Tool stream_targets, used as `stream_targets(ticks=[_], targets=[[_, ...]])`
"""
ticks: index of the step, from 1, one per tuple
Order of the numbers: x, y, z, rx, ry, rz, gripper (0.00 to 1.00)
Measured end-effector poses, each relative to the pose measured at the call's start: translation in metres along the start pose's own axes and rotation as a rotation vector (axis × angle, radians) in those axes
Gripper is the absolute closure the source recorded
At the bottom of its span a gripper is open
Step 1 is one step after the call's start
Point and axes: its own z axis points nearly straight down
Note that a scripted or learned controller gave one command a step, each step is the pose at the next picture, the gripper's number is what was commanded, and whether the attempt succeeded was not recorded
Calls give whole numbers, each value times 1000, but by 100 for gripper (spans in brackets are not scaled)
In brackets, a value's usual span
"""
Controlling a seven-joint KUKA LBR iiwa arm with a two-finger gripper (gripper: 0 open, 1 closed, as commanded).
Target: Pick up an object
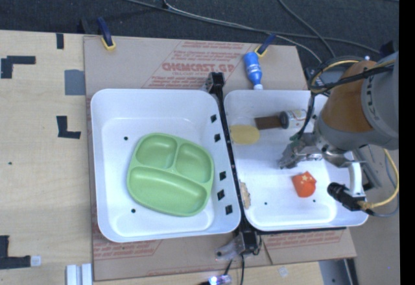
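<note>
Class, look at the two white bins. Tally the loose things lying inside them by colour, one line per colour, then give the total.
Green: 1, the divided plate in the left bin
Yellow: 1, the pale oval piece in the right bin
Brown: 1, the dark cylinder in the right bin
Orange-red: 1, the small lump in the right bin
Total: 4

Robotics lab, taped bench (pixel 39 167), loose cables (pixel 214 14)

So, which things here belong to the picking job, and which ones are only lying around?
Belong to the job:
- gripper, in the right bin
- orange object
- yellow object
- dark brown cylinder

Only lying around:
- green divided plate in the left bin
- blue clamps
- cables on the floor
</note>
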Motion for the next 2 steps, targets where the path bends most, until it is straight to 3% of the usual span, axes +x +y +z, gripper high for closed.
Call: stream_targets(ticks=[2], targets=[[13,7,-110,-2,3,-1,100]])
